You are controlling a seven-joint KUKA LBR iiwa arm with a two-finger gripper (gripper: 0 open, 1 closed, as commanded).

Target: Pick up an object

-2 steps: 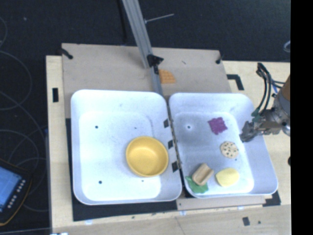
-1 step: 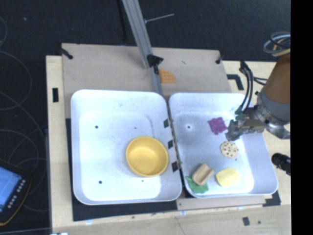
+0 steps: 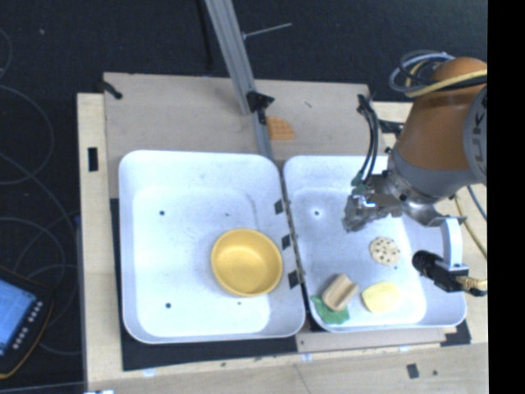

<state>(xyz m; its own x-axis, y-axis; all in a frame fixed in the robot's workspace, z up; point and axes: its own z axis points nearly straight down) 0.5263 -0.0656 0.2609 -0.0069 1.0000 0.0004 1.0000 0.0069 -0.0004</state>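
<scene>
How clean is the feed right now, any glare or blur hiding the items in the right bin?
Camera view: soft overall, with fine detail lost. The white right bin is bright but not blown out. The cookie, yellow piece and tan block read clearly. The pincer is blurry and dark.
</scene>
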